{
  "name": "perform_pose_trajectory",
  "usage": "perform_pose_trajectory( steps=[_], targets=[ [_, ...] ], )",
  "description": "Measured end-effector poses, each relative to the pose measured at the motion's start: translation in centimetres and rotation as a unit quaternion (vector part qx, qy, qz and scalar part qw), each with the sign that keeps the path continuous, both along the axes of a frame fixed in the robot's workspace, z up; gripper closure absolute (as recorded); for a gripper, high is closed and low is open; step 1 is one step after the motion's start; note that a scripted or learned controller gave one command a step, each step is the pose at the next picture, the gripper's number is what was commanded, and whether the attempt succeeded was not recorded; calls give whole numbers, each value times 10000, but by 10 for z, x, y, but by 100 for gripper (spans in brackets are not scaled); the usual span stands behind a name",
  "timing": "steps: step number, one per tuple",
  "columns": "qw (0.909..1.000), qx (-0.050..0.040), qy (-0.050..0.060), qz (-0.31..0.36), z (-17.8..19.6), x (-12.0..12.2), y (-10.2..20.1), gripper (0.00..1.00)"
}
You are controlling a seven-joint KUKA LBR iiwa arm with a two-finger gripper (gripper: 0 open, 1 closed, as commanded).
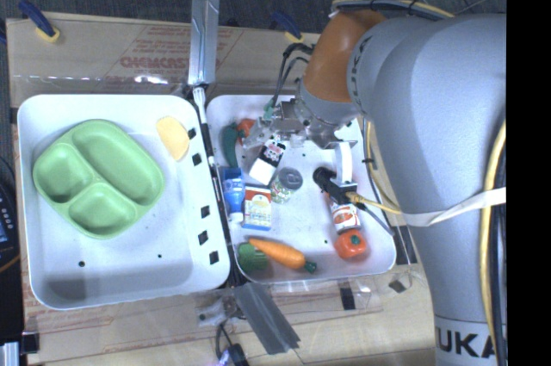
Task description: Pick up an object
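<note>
Gripper [274,125] hangs low at 12 o'clock in the right bin [379,257]; I cannot tell its state. Just below it lies one small white box with black dots [267,163]. One carrot [277,253] lies at 6 o'clock. One green divided plate [97,176] fills the left bin [103,282].

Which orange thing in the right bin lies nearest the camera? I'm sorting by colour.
The carrot, lying along the bin's near wall; the tomato sits slightly farther back, by the bottle.
</note>
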State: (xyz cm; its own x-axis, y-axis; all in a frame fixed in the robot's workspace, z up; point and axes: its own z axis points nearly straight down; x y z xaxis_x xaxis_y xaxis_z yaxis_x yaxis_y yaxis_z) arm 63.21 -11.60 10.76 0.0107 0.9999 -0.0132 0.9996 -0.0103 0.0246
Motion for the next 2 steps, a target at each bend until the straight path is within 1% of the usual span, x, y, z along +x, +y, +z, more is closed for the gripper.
perform_pose_trajectory(
  steps=[1,2],
  targets=[
    [9997,68,159,192,-18,-48,21,0],
    [9996,69,188,214,-11,-49,22,100]
  ],
)
